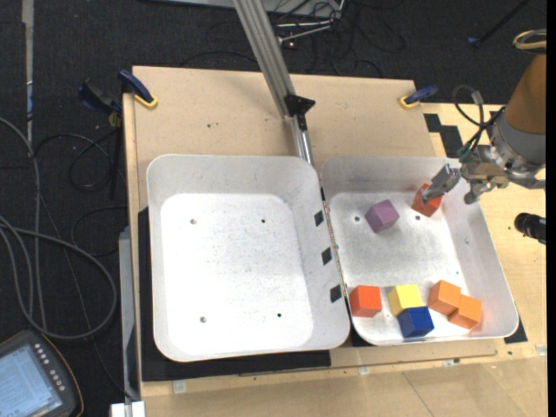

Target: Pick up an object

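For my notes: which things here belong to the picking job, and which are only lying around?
Job: gripper; red block; purple block; orange block; yellow block; blue block; two orange blocks; right bin.

Around: left bin; blue clamps; teach pendant; floor cables.

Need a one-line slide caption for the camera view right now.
Gripper poised beside a red block at the right bin's far edge; purple cube nearby.
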`<state>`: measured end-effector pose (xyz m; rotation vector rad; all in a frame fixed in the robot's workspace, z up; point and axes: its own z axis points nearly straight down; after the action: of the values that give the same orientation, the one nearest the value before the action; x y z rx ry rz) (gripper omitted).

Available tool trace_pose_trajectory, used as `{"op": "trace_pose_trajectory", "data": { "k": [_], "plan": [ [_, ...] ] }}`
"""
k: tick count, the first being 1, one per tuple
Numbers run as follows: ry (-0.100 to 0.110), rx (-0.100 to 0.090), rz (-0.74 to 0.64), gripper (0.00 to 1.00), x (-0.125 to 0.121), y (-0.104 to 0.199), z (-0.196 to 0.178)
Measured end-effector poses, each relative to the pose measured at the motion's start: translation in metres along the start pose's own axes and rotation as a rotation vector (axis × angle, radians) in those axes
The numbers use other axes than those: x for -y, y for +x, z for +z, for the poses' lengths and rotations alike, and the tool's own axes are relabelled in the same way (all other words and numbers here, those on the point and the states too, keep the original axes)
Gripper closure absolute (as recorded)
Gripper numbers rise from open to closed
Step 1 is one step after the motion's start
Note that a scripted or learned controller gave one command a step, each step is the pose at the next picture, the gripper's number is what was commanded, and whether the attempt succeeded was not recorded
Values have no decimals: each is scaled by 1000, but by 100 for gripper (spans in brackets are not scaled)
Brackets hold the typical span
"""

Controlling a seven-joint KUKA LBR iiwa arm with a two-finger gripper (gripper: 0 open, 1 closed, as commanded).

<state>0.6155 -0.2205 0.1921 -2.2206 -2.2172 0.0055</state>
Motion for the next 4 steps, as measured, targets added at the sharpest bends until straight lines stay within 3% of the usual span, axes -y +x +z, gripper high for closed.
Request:
{"op": "trace_pose_trajectory", "data": {
  "k": [2, 3, 4],
  "plan": [
    [0, -1, -1, 0, 3, -2, 98],
    [-8, 2, -2, 100, 0, -2, 83],
    [-12, 2, -4, 100, -3, 4, 38]
  ]
}}
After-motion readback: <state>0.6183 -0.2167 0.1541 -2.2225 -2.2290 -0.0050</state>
